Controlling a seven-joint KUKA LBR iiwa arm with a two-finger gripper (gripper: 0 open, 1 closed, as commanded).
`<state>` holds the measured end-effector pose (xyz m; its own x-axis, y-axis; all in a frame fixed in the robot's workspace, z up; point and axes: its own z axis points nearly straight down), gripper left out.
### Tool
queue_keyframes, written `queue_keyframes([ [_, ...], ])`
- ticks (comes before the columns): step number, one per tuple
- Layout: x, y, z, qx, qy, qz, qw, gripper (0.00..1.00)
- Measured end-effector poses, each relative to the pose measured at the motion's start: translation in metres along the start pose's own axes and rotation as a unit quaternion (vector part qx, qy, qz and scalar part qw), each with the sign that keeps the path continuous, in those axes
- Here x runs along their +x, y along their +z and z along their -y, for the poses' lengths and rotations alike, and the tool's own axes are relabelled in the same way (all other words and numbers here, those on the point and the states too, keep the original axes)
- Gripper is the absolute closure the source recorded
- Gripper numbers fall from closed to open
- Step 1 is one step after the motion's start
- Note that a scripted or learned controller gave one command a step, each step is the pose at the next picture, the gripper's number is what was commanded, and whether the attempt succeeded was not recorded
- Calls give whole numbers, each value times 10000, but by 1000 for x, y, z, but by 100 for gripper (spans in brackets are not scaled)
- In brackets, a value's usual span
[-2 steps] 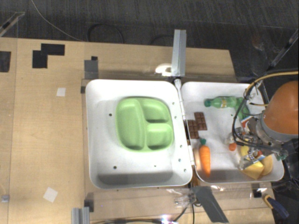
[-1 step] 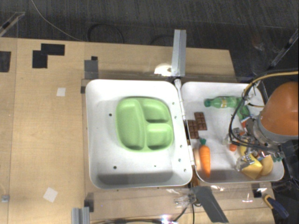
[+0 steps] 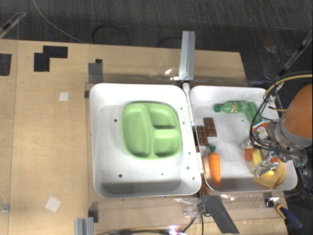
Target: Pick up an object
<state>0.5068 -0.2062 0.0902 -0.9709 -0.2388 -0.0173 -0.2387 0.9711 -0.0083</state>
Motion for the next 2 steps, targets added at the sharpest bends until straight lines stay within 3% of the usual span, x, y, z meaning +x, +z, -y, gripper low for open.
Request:
queue_keyframes([
  [1,3,0,-5,0,559,1,9984,0],
  [2,3,0,-5,4,557,-3,9984,0],
])
